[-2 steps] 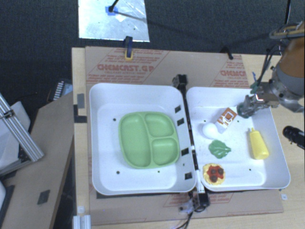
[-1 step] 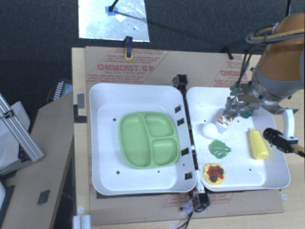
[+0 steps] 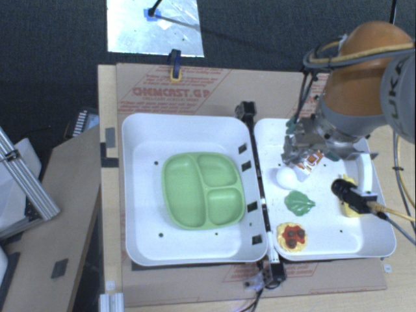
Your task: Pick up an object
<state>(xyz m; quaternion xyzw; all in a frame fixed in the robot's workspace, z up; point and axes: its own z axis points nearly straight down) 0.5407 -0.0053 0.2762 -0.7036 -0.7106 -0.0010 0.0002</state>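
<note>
Now the gripper [image 3: 294, 149] hangs low in the right bin [image 3: 374, 239], just above a white egg [image 3: 286, 177]. Whether it grips anything, I cannot tell. Next, it probably needs a clean descent onto the egg.

Arm [image 3: 367, 77] cut off at right edge.

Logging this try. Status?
Gripper low in right bin, over red-and-white packet. White egg just beside it. Nothing visibly held.
</note>
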